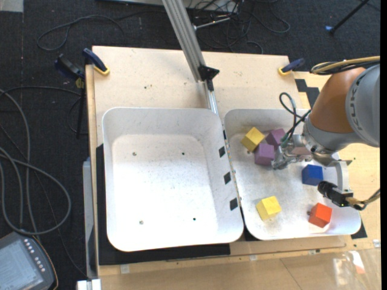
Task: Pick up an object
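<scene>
The right bin holds several small blocks. Near its back lie a yellow block and two purple blocks side by side. A blue block sits at mid right, a second yellow block near the front, and an orange block at the front right. My gripper is low in the bin, right against the purple blocks' right side and left of the blue block. The wrist hides its fingers.
The left bin stands beside the right one on the wooden bench. A slanted metal pole comes down to the gap between the bins. Clamps sit at the bench's back corners. Cables trail near the arm's wrist.
</scene>
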Controlling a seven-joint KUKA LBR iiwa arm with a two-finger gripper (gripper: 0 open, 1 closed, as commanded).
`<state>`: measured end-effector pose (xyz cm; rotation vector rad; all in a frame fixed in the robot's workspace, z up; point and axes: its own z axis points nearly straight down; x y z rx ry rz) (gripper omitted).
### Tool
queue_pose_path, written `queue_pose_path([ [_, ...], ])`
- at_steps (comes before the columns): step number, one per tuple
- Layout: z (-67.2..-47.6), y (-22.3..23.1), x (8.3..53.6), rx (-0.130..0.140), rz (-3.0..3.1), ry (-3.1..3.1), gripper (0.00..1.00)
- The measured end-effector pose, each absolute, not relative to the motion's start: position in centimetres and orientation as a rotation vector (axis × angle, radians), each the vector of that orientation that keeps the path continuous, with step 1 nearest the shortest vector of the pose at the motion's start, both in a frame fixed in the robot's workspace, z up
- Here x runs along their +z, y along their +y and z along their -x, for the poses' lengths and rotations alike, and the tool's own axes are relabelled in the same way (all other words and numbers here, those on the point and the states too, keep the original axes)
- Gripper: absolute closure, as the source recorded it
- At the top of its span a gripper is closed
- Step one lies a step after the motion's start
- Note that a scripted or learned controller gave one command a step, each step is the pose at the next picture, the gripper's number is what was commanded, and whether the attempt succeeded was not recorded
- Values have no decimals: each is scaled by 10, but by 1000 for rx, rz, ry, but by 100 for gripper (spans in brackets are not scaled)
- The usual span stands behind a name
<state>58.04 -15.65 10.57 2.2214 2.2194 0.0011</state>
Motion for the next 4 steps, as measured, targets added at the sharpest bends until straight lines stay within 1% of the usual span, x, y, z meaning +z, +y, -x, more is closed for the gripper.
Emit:
queue_pose_path([
  [1,-583,-149,166,5,-2214,2220,100],
  [2,-589,-158,216,5,-2214,2219,100],
  [3,-591,-158,266,5,-2212,2220,100],
  [4,-603,-102,251,1,-2213,2231,100],
])
